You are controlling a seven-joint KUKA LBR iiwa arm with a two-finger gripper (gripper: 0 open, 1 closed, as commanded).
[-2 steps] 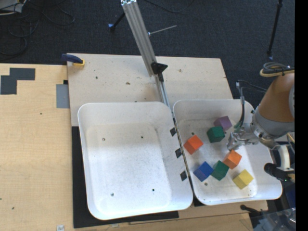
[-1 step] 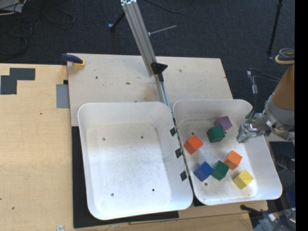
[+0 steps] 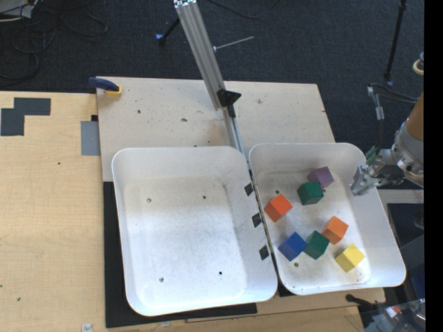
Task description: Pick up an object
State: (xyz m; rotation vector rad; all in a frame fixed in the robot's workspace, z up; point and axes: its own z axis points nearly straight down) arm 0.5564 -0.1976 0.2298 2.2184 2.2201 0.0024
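Note:
The right bin (image 3: 377,254) holds several coloured blocks. A purple block (image 3: 321,177) and a dark green block (image 3: 310,193) sit near its far side. An orange block (image 3: 278,207) lies close to the divider. Toward the front lie a blue block (image 3: 293,245), a second green block (image 3: 317,244), a second orange block (image 3: 335,229) and a yellow block (image 3: 349,257). My gripper (image 3: 361,182) hangs over the bin's right rim, to the right of the purple block and apart from it. No block shows between its fingers.
The left bin (image 3: 138,185) stands beside the right one, with black clips (image 3: 255,220) along the shared edge. A slanted aluminium post (image 3: 205,54) rises behind the bins. A blue and yellow clamp (image 3: 105,86) sits at the board's far left corner.

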